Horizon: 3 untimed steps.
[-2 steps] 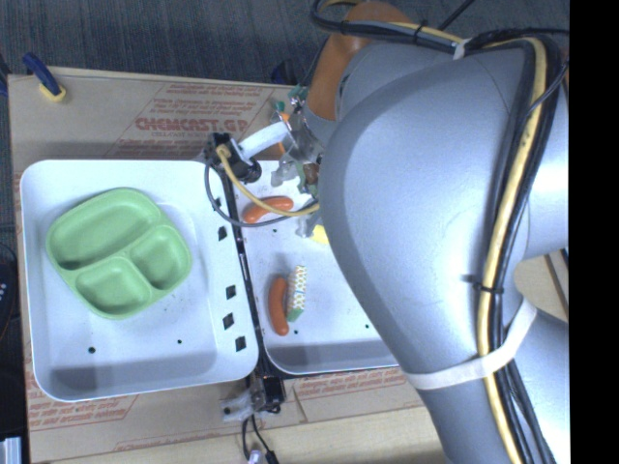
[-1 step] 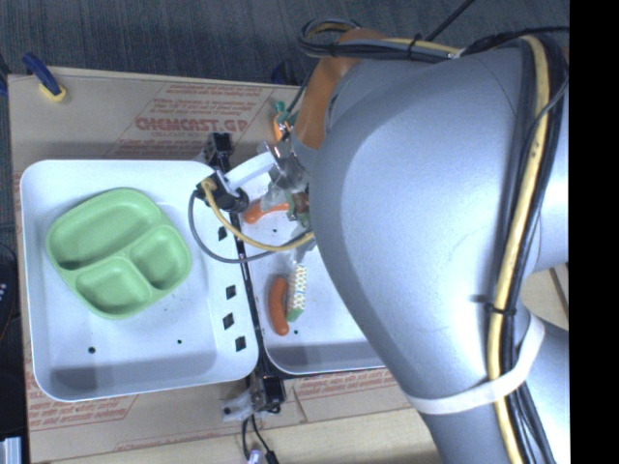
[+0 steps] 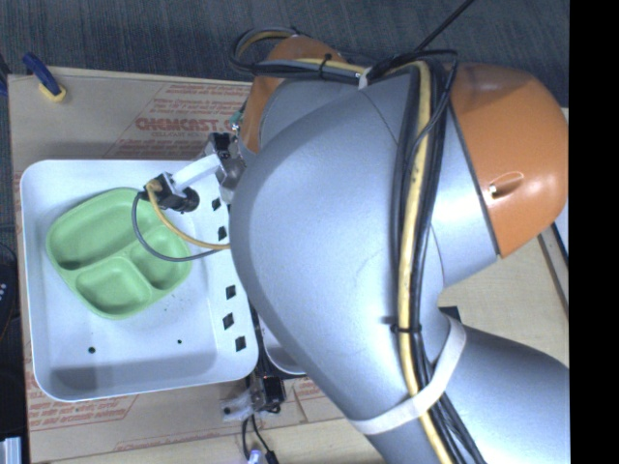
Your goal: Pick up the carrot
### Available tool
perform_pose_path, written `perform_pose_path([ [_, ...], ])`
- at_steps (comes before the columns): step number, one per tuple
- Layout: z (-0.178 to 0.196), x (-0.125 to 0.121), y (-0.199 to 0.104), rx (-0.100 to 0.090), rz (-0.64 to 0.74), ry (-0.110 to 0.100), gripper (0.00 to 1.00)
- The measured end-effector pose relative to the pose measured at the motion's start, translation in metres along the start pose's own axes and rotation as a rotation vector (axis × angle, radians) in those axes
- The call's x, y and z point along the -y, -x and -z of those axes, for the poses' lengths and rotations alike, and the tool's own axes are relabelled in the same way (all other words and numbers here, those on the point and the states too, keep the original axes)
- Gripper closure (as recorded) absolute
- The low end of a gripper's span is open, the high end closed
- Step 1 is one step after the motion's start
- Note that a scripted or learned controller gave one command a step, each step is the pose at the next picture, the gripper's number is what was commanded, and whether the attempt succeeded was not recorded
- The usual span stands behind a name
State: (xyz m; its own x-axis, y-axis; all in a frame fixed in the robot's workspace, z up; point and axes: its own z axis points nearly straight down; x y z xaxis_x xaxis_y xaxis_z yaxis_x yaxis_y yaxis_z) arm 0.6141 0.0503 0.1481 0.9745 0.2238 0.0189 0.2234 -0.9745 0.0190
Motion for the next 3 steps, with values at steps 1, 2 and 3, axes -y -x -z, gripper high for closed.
perform_pose_path([
  [1,0.01,0.092,0.112,0.025,-0.018,-0.022,0.0],
  [2,-0.053,0.086,0.123,0.022,-0.019,-0.026,0.0],
  [3,-0.043,0.087,0.124,0.029,-0.009,-0.032,1.0],
])
